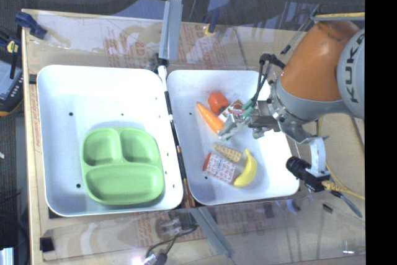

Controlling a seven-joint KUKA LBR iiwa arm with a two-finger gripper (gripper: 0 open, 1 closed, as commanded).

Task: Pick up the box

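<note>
R bin point(186, 170): box point(221, 167) flat, long axis approx up-down, slight tilt; gripper point(231, 128) above, aperture can't tell.

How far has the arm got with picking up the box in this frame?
Done: the arm has reached into the right bin, and the gripper sits low beside the carrot. In hand: nothing visibly held. The box lies flat on the bin floor next to the banana, apart from the gripper. Left: moving over the box, gripping it and lifting it.

Fixed overhead camera, slanted down on both bins point(49, 133), arm point(316, 71) from right
</note>
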